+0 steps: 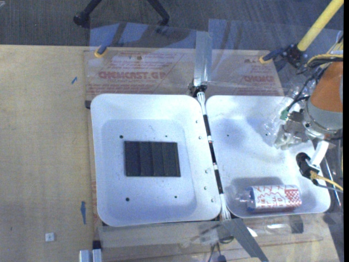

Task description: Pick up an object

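A black ribbed rectangular pad lies flat in the middle of the left bin. A red-and-white patterned can lies on its side near the front edge of the right bin. My gripper hangs over the right bin's far right part, behind the can and well apart from it. The grey arm with its orange band comes in from the right edge above the gripper.
A yellow-handled tool and cables lie behind the right bin. A black stand's legs are on the floor at the back. Bare wooden bench stretches left of the bins. A metal divider runs between them.
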